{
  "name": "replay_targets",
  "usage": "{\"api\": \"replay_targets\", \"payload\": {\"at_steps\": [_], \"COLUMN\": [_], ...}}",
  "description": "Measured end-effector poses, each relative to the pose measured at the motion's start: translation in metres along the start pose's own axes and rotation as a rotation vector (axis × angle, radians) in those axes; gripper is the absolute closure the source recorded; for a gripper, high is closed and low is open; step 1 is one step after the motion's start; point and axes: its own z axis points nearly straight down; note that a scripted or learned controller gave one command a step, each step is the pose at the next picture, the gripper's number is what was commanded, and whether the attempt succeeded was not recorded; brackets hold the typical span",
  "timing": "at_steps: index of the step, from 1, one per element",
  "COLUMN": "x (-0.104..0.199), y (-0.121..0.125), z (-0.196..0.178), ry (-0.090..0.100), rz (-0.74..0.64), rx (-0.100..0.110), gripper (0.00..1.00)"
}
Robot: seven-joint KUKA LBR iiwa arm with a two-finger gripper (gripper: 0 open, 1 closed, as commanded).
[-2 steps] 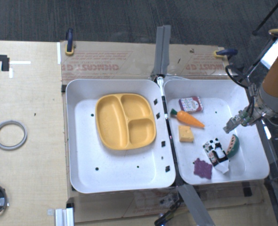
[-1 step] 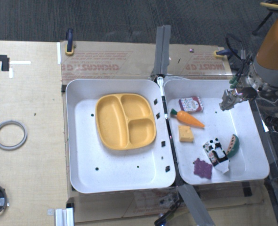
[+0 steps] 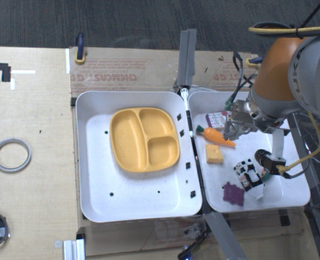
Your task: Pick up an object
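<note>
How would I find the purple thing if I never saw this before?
Look at the right white bin, the one without the yellow plate. Go to its front edge, below the yellow cheese block. The purple grape bunch lies there, flat, lumpy, and the one purple thing.

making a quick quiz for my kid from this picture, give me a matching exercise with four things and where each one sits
Things:
1. yellow divided plate
2. carrot
3. purple toy
4. roll of tape

Places:
A. on the bench, left of both bins
B. near front of the right bin
C. in the left bin
D. in the right bin, just below the gripper

Pairs: 1-C, 2-D, 3-B, 4-A
</note>
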Motion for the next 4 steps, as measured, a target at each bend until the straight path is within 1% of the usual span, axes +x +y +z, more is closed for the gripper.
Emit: {"api": "replay_targets", "payload": {"at_steps": [1, 2, 3, 4], "x": [-0.052, -0.093, -0.106, -0.063], "y": [-0.07, -0.063, -0.033, 0.0], "z": [-0.085, 0.003, 0.074, 0.082], "ry": [0.0, 0.001, -0.012, -0.018], "rz": [-0.188, -0.328, -0.824, -0.706], "rx": [-0.003, -0.001, -0.026, -0.042], "gripper": [1.0, 1.0, 1.0, 1.0]}}
